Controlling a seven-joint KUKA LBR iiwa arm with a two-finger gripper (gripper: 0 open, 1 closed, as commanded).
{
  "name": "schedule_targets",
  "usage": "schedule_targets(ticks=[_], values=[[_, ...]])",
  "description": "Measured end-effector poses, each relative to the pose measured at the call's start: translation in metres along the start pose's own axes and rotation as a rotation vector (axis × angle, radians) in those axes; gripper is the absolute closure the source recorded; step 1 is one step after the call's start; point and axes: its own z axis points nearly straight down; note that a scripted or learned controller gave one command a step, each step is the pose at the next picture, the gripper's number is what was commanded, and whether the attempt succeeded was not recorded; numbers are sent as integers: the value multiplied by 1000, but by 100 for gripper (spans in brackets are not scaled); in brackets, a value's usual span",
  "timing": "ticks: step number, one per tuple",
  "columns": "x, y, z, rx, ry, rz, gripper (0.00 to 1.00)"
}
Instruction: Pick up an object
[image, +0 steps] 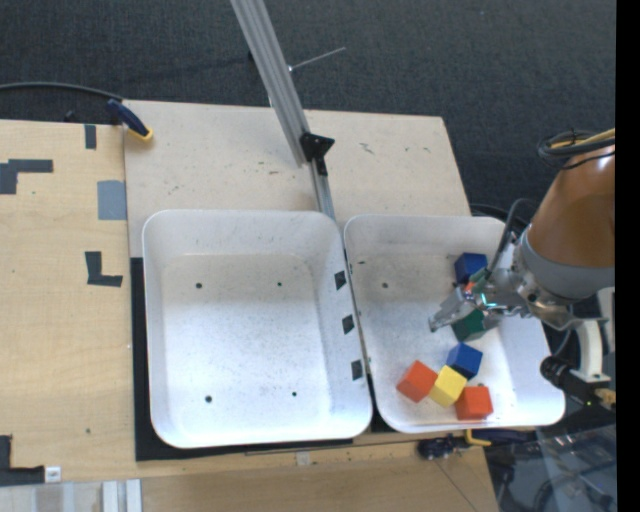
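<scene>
- Two shallow white bins sit side by side on a wooden bench; the left bin (160, 250) has only dark specks on its floor.
- The right bin (400, 235) holds several small blocks toward its right and near side.
- A blue block (470, 266) lies by the far right, and a dark green block (467, 325) lies just below it.
- Nearer the front, another blue block (464, 358) sits above a tight cluster: an orange block (417, 381), a yellow block (449, 385) and a second orange block (474, 402), touching or nearly so.
- The gripper (462, 306) reaches in from the right, low over the right bin, between the far blue block and the green block.
- Its fingers appear to meet the green block, but how far they are spread cannot be told.
- The cluster lies near the front rim; the right bin's left half is bare floor.
</scene>
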Motion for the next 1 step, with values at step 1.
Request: schedule_targets(ticks=[1], values=[[0, 1, -2, -4, 0, -2, 0]])
